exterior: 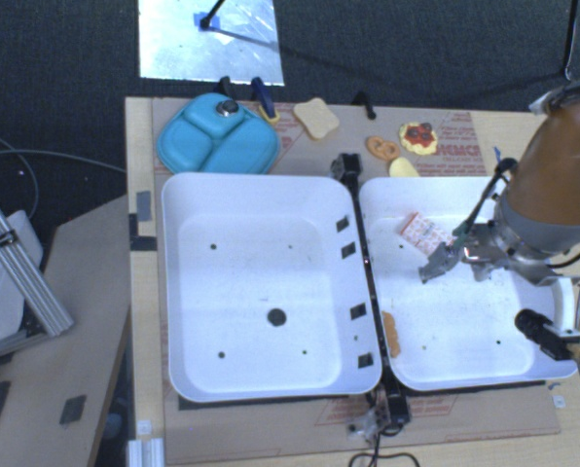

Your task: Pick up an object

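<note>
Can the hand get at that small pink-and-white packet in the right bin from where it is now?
Probably yes. The hand hangs inside the right bin, just below and right of the packet. The packet lies flat on the open bin floor with nothing on top of it or between it and the hand.

Dark grey carpet floor (56,56) surrounds the setup. Tan cardboard-covered worktop (475,412) with red print showing at its edges. Shiny silver sheet (188,27) lies on the floor behind the worktop, reflecting light. Aluminium frame rail (18,261) at left, over a beige board (81,358). Black cables cross the carpet.
</note>
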